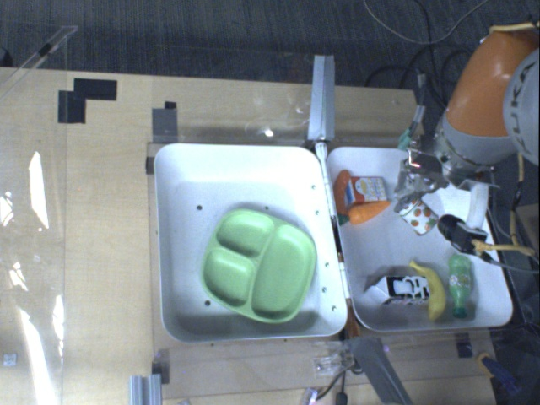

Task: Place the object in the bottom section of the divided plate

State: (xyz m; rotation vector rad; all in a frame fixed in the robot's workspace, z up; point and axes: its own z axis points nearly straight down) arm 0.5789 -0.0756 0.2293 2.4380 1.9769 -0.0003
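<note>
A green divided plate (260,264) lies in the left white bin (181,184), with two small sections on its left and one large section on its right. My gripper (411,194) hangs over the upper middle of the right bin (498,306). Just left of it lie an orange carrot (368,213) and an orange-red packet (359,188). A small white spotted object (419,218) sits right under the gripper; I cannot see whether it is touched. Nothing lies on the plate.
A yellow banana (430,289), a black-and-white toy (407,288) and a green bottle (459,283) lie at the front of the right bin. A metal divider (321,108) stands between the bins at the back.
</note>
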